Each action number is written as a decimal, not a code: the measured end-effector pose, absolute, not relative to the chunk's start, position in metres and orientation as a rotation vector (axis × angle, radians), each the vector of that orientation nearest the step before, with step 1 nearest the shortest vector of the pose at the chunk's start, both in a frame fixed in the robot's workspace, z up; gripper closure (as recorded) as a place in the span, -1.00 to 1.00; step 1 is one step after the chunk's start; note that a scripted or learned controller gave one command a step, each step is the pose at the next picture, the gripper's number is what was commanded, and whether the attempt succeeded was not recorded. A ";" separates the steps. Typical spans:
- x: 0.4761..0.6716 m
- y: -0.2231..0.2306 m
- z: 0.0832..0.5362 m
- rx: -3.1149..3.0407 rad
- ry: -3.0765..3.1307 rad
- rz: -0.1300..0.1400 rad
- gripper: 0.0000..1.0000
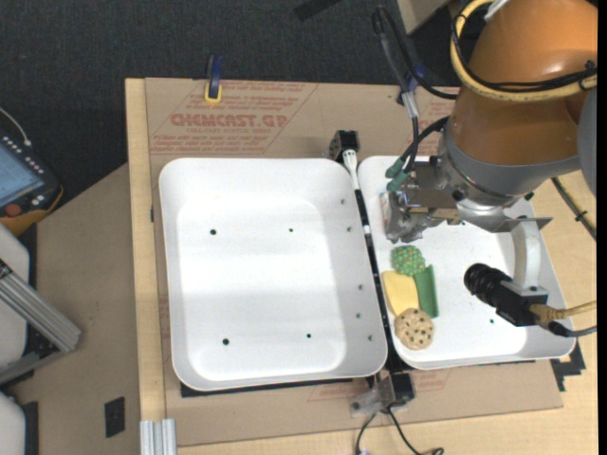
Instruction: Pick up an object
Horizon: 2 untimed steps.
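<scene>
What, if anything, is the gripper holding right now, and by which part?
It cannot be told: the gripper hangs over the right bin, just above the green round piece, with nothing visibly between its tips.

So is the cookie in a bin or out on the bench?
In. The cookie lies inside the right bin, near its front left corner, beside the yellow block.

A robotics lab or test workshop: two shallow white bins (pixel 190 254) sit clamped on a cardboard-covered bench (pixel 237 112) over dark carpet, with loose cables (pixel 389 41) at the far right and an aluminium frame rail (pixel 33 306) at left.
</scene>
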<state>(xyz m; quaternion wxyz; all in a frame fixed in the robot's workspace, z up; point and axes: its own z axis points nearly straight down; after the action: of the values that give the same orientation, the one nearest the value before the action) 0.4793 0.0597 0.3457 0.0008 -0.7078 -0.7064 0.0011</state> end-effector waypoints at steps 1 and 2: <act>0.510 0.089 0.383 -2.221 -2.226 -0.005 1.00; 0.476 0.067 0.265 -2.220 -2.211 0.017 1.00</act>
<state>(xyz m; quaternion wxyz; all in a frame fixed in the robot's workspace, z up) 0.4764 0.0670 0.2654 0.0041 -0.7085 -0.7057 0.0053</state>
